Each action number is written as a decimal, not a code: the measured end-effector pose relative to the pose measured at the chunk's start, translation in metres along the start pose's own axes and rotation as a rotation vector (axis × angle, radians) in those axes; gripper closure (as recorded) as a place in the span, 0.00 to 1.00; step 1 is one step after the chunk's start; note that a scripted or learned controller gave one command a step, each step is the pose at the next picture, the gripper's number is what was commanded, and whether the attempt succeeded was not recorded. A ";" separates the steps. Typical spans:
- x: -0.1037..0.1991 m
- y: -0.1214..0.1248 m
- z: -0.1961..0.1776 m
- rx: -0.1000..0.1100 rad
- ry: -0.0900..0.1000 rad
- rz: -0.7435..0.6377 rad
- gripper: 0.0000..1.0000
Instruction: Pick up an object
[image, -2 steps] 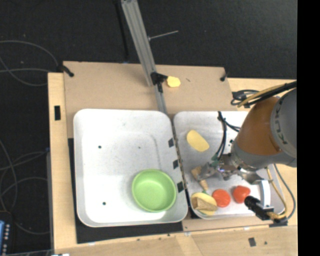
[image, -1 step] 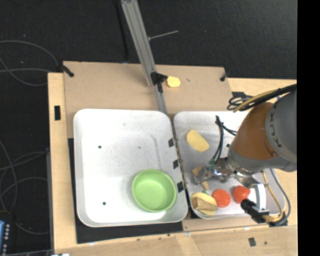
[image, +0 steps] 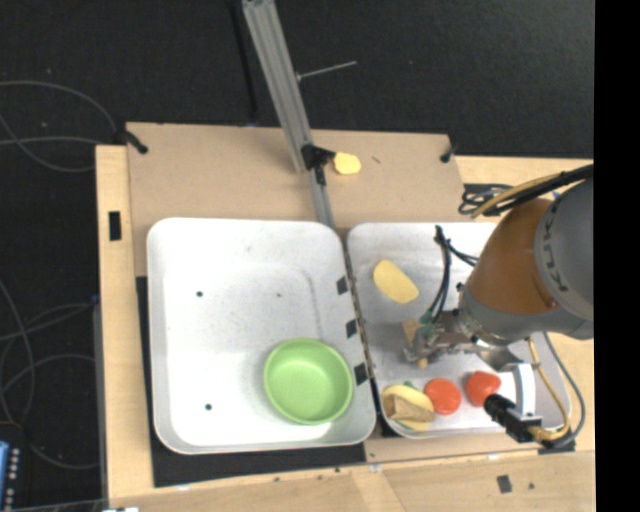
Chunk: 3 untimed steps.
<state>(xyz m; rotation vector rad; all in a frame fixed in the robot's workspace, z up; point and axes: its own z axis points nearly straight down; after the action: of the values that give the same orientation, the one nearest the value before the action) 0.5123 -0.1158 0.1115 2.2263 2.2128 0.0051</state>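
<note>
The pincer (image: 418, 345) hangs low in the right bin (image: 400, 245); whether it holds anything, I cannot tell. The yellow piece (image: 395, 282) lies just above it, two orange balls (image: 460, 392) below. Descending between them, it could close on bare bin floor.

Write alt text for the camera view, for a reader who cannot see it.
A grey and orange robot arm reaches from the right into the right white bin, its tool low among a yellow piece, two orange-red pieces and a tan-and-yellow piece. The left white bin holds a green bowl.
</note>
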 end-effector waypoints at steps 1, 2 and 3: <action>-0.001 0.006 -0.043 -0.002 -0.001 -0.010 1.00; 0.005 0.004 -0.104 -0.004 -0.002 -0.010 1.00; 0.004 0.010 -0.167 -0.004 -0.002 -0.011 1.00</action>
<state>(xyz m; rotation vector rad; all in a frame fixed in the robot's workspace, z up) 0.5217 -0.1119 0.2787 2.2113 2.2215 0.0074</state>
